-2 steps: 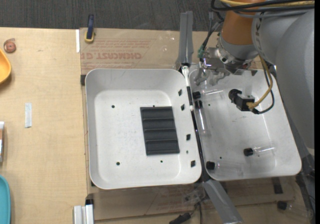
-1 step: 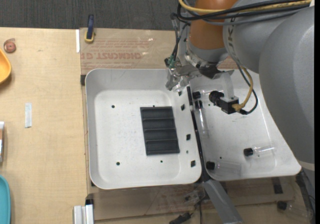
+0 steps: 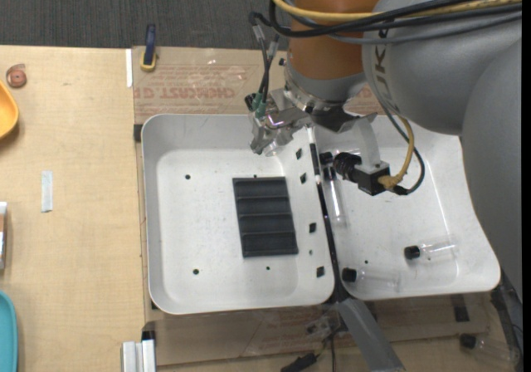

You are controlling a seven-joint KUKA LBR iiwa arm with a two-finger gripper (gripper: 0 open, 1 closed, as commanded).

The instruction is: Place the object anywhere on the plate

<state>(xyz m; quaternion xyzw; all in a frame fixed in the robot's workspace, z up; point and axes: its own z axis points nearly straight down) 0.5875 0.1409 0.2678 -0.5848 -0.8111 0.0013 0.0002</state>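
The claw (image 3: 270, 134) is being held over the far right corner of the left bin (image 3: 166, 221), close to the ridge where the two bins meet. Its metal parts are being seen from above, partly covered by the wrist, so it cannot be told whether it is released or clenched. Nothing is being shown in its grasp.

At about 6 o'clock from the claw, a black slab (image 3: 265, 217) is being borne flat on the floor of the left bin, well apart from the claw. It is being shown as a dark upright rectangle, crossed by ribs that are dividing it into four bands.

At about 4 o'clock from the claw, in the near right part of the right bin (image 3: 448, 283), the clear vial (image 3: 429, 252) is being seen lying on its side. It is small and see-through, with a black cap at its left end, and it is being kept well apart from both the claw and the slab.

At about 3 o'clock from the claw, a black and yellow plug (image 3: 375, 178) is being hung from the arm's cables over the right bin.

At about 9 o'clock, on the wooden bench (image 3: 75, 262), a small white strip (image 3: 46, 192) is lying, and an orange thing (image 3: 5, 113) is being cut off by the left edge.
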